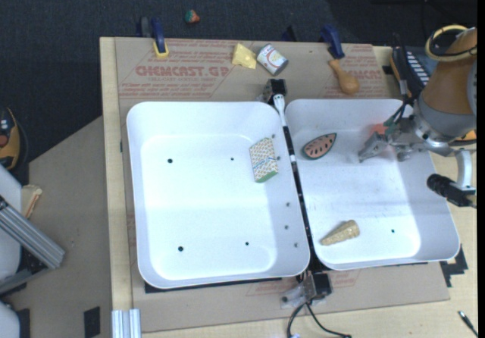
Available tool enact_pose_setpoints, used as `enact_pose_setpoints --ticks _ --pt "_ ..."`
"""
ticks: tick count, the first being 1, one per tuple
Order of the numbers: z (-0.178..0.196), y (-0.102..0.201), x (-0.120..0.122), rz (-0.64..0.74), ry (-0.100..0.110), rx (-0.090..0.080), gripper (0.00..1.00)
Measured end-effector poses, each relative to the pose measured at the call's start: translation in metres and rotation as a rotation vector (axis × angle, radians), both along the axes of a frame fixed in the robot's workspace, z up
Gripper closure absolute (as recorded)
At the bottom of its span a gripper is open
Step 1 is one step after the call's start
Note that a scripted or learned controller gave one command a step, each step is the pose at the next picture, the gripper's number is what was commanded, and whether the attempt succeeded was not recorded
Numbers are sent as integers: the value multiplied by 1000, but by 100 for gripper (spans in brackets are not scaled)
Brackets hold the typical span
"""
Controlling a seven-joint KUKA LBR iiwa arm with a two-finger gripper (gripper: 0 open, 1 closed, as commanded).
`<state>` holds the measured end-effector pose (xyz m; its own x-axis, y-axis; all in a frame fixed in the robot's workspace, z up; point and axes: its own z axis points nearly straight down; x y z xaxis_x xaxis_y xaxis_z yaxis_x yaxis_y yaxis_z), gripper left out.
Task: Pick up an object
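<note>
Seen from above at a slant, a brown bench (189,71) carries two shallow white bins set side by side, their inner rims touching along a dark seam.

The left bin (151,139) holds one thing: a small patterned packet (264,159), green and white, lying against the bin's right wall, nearer the far edge than the near one.

The right bin (424,245) holds two loose things. A flat, oval, brown piece with an orange edge (319,146) lies near the bin's far-left corner, just beside the seam. A pale tan cone-shaped piece (339,233) lies on its side close to the near edge, toward the left half of the bin. The two are well apart from each other.

The grey arm (447,101) reaches in over the right bin's far-right corner. Its gripper (373,148) is low over the far part of the bin floor, pointing left, to the right of the oval piece and apart from it. The fingers stand slightly parted, and nothing is seen between them. A small orange-red spot sits on the gripper body.

On the bench beyond the bins, along its far edge, lie a yellow wedge (243,57), a small white box-like item (271,59) just beside it, and a tan wooden piece (345,79) further right. Blue clamps (158,35) grip the far edge.
</note>
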<state>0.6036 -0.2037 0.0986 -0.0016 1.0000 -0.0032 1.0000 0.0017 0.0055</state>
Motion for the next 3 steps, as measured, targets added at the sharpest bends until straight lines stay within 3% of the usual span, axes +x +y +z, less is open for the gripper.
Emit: enact_pose_setpoints --ticks 1,2,3 --pt "-3 -17 40 1 5 9 0" --pt "83 -21 30 -2 -2 0 0" --pt "-19 5 5 -2 13 6 0"
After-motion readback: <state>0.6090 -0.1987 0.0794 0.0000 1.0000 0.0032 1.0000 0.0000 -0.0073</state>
